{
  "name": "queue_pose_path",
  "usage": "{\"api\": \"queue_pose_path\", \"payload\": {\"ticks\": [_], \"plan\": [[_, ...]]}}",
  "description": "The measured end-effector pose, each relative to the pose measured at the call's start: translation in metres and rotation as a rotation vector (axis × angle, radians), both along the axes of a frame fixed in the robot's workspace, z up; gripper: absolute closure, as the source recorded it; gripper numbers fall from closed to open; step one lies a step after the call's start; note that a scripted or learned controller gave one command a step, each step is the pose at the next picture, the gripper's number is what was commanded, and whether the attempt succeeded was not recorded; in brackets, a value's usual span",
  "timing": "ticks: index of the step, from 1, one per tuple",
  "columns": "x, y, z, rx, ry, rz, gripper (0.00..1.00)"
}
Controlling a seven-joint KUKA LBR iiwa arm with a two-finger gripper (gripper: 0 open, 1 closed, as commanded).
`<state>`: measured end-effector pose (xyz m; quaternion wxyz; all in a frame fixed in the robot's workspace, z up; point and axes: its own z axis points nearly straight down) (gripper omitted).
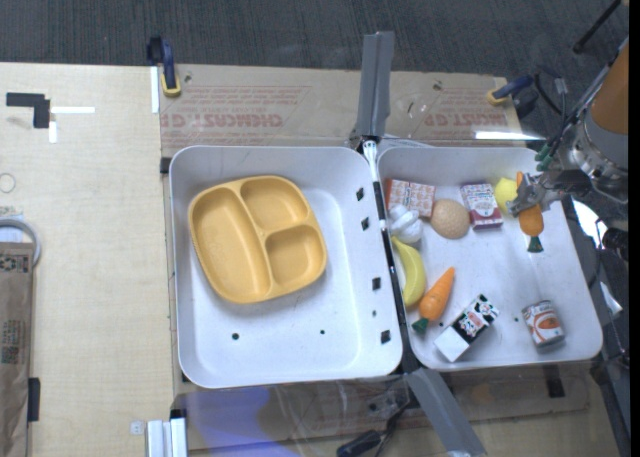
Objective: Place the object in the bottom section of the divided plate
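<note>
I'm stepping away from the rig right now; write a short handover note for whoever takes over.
Pincer: over the right bin, far side, shut on a small orange object that hangs below it, lifted.
Divided plate: yellow, in the left bin; nothing lies in any of its sections.
Done: object picked up.
Left: carry it across to the left bin and set it in the plate's bottom section.

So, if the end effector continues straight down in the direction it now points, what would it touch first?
Probably the bare floor of the right bin. The end effector hangs with a small orange object at its tip, which would land first; depth is hard to judge from this slanted view.
</note>
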<state>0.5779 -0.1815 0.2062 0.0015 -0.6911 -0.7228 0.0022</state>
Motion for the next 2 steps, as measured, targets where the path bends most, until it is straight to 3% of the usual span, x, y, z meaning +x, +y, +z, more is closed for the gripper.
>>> {"api": "queue_pose_path", "payload": {"ticks": [1,2], "plan": [[-0.027,0.069,0.042,0.001,0.0,0.048,1.0],[0.013,0.136,-0.01,0.0,0.001,0.098,1.0]]}}
